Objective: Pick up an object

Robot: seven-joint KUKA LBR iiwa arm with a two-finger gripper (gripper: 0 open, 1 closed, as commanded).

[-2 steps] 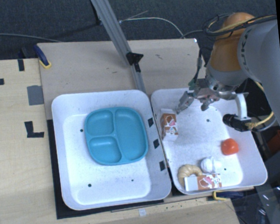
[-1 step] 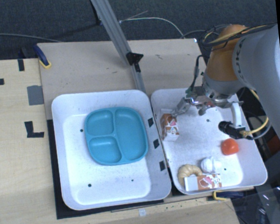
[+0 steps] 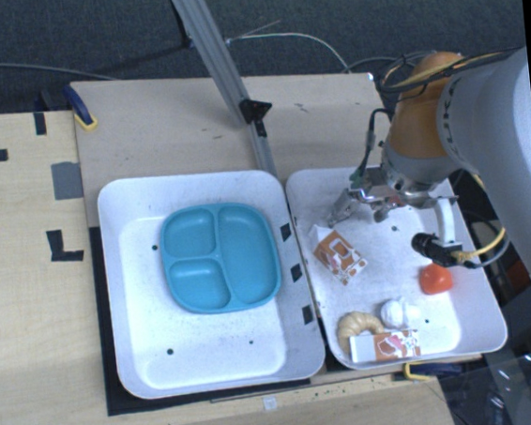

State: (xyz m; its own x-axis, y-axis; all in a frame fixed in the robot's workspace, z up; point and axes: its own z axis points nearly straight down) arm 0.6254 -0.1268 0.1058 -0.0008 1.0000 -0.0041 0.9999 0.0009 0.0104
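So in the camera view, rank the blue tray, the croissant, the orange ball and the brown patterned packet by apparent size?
1. Blue tray, by far the largest.
2. Brown patterned packet.
3. Croissant, close to the packet, so that order is unsure.
4. Orange ball, smallest.

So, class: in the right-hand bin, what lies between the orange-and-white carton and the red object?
In the camera view, only bare white bin floor lies between the carton and the red object; nothing rests on that stretch.
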